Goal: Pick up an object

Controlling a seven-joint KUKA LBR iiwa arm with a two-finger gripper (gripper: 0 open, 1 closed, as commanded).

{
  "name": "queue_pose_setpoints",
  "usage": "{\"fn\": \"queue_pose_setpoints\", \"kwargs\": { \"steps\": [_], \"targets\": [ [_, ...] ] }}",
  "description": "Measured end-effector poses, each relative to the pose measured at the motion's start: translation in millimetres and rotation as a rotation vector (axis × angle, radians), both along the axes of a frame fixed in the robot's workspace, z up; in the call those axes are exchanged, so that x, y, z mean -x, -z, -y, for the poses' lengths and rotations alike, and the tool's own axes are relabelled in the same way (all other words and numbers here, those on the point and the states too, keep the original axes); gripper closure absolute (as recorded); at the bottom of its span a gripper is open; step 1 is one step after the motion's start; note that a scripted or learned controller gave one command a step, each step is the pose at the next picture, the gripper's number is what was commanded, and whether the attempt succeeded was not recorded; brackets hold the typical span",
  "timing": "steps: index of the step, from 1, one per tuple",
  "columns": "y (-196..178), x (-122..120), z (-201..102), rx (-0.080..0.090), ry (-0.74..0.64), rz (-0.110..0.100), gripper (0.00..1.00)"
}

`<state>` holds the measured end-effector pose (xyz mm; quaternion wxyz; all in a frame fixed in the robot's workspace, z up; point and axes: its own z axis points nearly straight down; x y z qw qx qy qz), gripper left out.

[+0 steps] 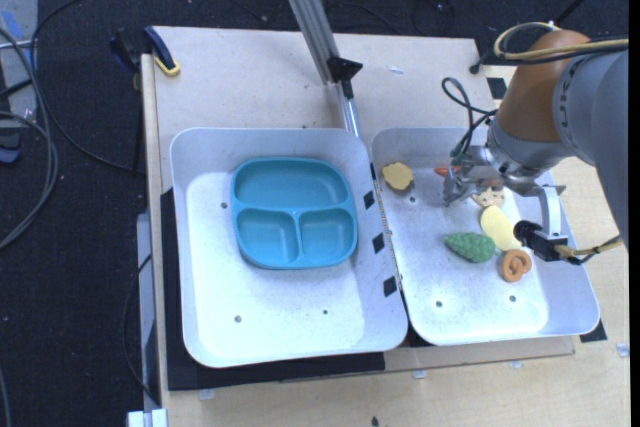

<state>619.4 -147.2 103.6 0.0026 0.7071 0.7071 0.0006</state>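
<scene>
**End effector low in the right bin, among the small objects**

The end effector (468, 183) sits low over the floor of the right bin (560, 320), reaching in from the right under the grey arm (590, 110) with its orange band (535, 75). Whether it is apart or together cannot be told from this slanted view, and nothing is visibly clamped in it.

Just to its left lies a yellow-tan round piece (398, 177), apart from it. Just below and to its right lies a pale yellow object (499, 225), with a green leafy item (470, 246) beside that and an orange-brown ring (515, 265) a little further right. A small red bit (441, 172) lies close at its left.

Well off to its left, in the left bin (200, 315), rests a blue divided plate (295, 213). Both bins sit on the worktop (250, 75).
</scene>
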Motion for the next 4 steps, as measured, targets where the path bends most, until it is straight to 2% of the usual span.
{"fn": "queue_pose_setpoints", "kwargs": {
  "steps": [1,3,4],
  "targets": [
    [-45,-6,4,-0.001,-0.001,0.002,1.00],
    [-163,-9,1,-0.001,-0.003,0.003,1.00],
    [-166,-11,-51,-0.004,-0.007,-0.003,1.00]
  ]
}}
